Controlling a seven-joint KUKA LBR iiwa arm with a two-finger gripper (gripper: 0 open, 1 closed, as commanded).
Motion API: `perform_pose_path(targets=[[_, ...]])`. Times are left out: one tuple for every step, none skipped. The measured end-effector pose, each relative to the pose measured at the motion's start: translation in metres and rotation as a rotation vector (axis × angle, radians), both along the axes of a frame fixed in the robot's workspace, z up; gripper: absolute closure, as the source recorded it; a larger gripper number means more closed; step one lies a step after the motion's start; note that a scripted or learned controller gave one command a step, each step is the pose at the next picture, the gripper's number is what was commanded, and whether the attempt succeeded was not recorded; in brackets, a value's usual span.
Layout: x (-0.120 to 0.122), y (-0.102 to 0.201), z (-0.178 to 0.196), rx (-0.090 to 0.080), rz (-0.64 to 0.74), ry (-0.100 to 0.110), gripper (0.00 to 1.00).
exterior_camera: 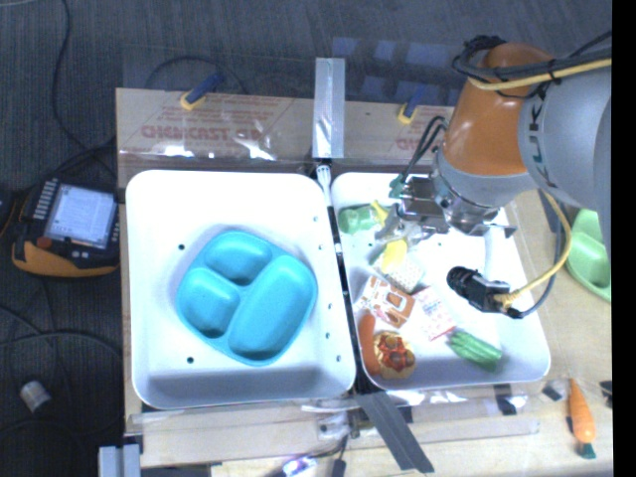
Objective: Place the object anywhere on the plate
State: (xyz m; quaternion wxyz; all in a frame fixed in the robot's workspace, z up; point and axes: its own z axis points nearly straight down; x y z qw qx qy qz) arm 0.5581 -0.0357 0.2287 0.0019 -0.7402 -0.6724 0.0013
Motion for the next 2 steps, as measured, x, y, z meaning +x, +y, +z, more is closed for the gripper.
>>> perform_pose_path(targets=[[-0.007, 0.060, -0.047, 0.003, 0.380, 0.000, 1.00], [0.000, 0.134, -0.046, 0.002, 0.481, -0.001, 1.00]])
